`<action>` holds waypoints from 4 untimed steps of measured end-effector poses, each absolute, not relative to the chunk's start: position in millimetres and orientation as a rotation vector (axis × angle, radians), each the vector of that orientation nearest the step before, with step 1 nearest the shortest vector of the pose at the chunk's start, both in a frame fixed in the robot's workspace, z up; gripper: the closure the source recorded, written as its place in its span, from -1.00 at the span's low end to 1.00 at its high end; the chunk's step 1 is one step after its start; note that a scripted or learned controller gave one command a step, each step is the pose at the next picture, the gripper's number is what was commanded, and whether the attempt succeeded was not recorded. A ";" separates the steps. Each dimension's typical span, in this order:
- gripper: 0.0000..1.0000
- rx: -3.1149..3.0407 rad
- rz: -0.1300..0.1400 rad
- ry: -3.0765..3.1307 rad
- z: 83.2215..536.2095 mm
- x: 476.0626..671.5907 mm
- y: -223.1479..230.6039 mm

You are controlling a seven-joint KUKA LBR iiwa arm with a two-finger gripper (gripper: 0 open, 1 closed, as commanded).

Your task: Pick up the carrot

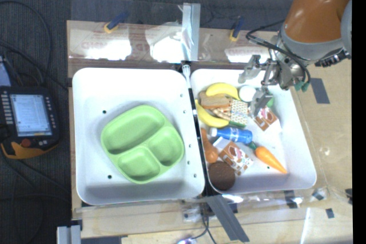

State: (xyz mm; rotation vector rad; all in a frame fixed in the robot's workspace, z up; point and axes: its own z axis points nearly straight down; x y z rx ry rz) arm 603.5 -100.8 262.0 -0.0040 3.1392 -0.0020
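The carrot, orange with a small green top, lies flat near the front right corner of the right bin, pointing toward that corner. My gripper hangs over the back of the same bin, well behind the carrot. Its fingers are spread open with nothing held between them. A small red and white carton sits between the gripper and the carrot.
The right bin is crowded with two bananas, a blue bottle, a second red carton, a brown round item and a small white object. A green divided plate lies in the left bin.
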 end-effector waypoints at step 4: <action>1.00 0.286 0.001 3.120 199.3 492.3 -93.5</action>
